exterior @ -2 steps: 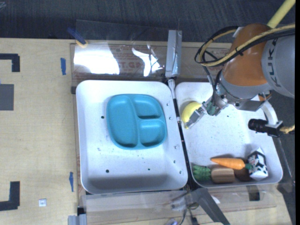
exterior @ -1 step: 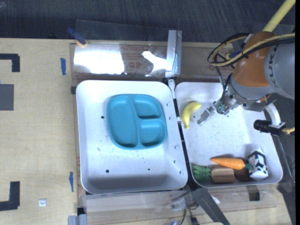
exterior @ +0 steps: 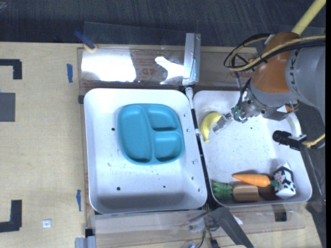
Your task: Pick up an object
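Banana lies in the right bin, against its left wall near the far corner: yellow, curved, smooth-skinned, well apart from the carrot and other toys crowded along the near wall. End effector sits just beside its right end, apparently aligned for approach; finger state cannot be determined. The left bin carries a blue divided tray.

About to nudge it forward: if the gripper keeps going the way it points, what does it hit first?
Most likely the yellow banana, right beside the gripper toward the right bin's left wall. Depth is unclear, so contact height is uncertain.
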Available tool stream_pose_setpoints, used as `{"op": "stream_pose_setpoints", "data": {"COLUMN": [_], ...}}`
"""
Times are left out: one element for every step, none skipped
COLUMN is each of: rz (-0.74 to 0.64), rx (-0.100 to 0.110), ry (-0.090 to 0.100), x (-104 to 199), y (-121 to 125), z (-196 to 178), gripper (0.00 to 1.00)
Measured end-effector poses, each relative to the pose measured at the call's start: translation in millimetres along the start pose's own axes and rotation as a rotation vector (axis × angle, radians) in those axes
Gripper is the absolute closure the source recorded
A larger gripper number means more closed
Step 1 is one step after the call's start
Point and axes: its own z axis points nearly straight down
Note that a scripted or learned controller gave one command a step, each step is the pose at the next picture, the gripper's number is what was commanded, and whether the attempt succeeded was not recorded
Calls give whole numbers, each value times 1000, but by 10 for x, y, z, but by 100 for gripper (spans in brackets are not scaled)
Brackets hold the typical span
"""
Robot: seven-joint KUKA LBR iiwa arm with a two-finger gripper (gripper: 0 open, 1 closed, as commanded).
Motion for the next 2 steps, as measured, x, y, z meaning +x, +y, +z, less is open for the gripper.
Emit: {"op": "stream_pose_setpoints", "data": {"rz": [188, 286], "rx": [-2, 2], "ry": [-1, 1], "x": [257, 254], "y": [-219, 187], "z": [-717, -695], "gripper": [0, 0]}}
